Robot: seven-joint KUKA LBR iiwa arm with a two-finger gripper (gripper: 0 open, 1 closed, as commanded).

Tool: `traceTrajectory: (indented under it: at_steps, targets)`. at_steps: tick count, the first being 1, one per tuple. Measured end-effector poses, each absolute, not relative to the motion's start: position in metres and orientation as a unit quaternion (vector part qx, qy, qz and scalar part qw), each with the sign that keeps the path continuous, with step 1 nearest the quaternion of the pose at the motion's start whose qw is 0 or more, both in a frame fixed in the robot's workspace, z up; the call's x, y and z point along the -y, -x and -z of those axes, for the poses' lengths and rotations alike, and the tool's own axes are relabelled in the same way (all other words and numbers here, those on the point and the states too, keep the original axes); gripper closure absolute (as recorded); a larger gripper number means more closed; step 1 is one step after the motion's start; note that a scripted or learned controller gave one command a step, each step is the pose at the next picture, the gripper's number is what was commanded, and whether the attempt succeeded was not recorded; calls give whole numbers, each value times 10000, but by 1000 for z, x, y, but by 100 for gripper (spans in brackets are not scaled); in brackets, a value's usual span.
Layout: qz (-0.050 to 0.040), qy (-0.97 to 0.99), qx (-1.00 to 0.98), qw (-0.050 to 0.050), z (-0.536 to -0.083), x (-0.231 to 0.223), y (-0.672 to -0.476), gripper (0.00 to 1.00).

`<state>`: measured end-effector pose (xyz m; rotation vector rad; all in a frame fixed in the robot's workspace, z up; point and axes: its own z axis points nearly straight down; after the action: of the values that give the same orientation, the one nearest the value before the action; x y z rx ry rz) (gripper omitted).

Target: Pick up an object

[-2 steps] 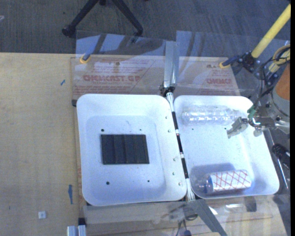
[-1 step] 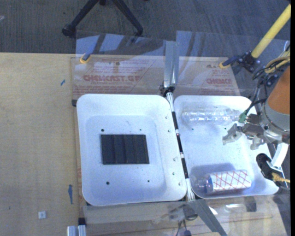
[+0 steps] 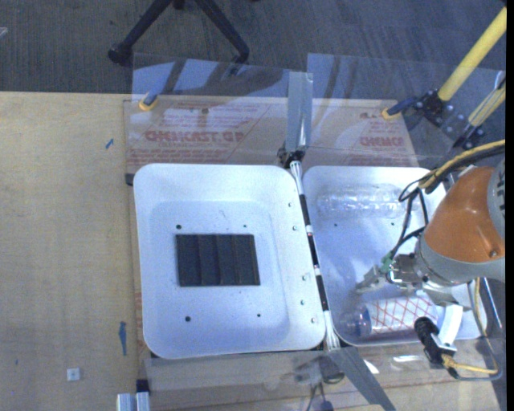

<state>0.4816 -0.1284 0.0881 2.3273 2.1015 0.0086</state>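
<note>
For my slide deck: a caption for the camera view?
Arm reaches over the right bin, above a clear bottle; a dark ribbed pad lies in the left bin.

1. Two white bins: left bin (image 3: 161, 201), right bin (image 3: 337, 189).
2. One dark ridged block (image 3: 218, 259), left bin.
3. Two clear bottles, right bin: upper bottle (image 3: 357, 199), red-hatched bottle (image 3: 385, 315).

Tabletop (image 3: 56, 241): pale wood, with small blue marks toward 9 o'clock. Floor (image 3: 72, 40) at 12 o'clock — dark grey carpet, black stand legs (image 3: 177, 24) resting on it. Yellow pole (image 3: 474, 56) at 1 o'clock — slanted. Lighting even.
</note>
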Motion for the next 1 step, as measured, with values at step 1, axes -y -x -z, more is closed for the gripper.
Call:
traceTrajectory:
  at_steps: [1]
  targets:
    - [-28, -7421, -6703, 29, -88, 128, -482, 0]
